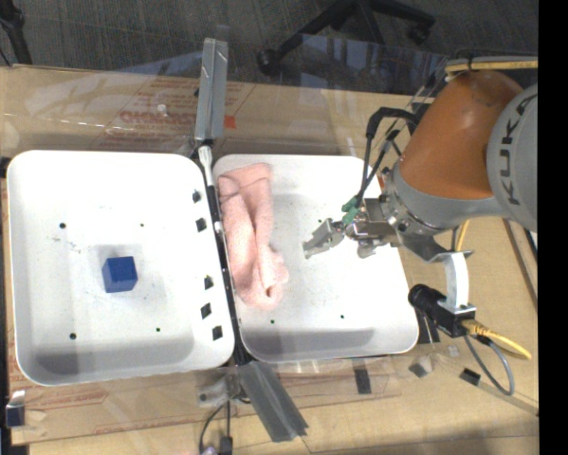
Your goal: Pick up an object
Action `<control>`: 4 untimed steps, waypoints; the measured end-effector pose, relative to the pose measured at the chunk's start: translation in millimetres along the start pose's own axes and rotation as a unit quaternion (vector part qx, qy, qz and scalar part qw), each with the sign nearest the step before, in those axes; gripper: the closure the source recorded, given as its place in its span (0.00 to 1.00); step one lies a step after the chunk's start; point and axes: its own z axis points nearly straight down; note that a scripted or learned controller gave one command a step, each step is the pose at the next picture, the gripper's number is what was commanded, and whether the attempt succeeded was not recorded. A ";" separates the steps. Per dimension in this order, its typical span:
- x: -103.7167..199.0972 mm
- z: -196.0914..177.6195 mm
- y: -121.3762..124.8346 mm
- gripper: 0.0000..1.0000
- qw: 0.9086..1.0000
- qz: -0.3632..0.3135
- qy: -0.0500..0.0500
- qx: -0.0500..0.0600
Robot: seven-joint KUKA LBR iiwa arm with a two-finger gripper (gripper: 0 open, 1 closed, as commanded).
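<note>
My pincer (320, 239) hung over the right bin (383, 335), fingers slightly parted and gripping nothing, just right of the pink cloth (250, 233) bunched along that bin's left wall; blue cube (120, 273) sat in left bin (37, 354).

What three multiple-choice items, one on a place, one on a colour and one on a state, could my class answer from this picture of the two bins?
1. Where does the pink cloth lie?
A. left bin
B. right bin, along its left wall
C. on the bench

2. What colour is the cube?
A. red
B. green
C. blue

3. What is the hand doing?
A. gripping the cloth
B. hanging over the right bin, holding nothing
C. gripping the cube

Answers: B, the cloth lies beside the divider; C, the cube is plainly blue; B, nothing sits between its fingers.
</note>
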 end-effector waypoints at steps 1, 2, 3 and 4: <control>27.2 5.5 -17.3 0.00 0.999 0.052 0.000 0.000; 23.6 110.7 -17.9 0.00 1.000 0.027 0.000 0.001; 1.5 174.8 32.7 0.00 1.000 0.000 0.000 -0.002; 1.6 164.9 33.1 1.00 1.000 -0.003 0.000 -0.001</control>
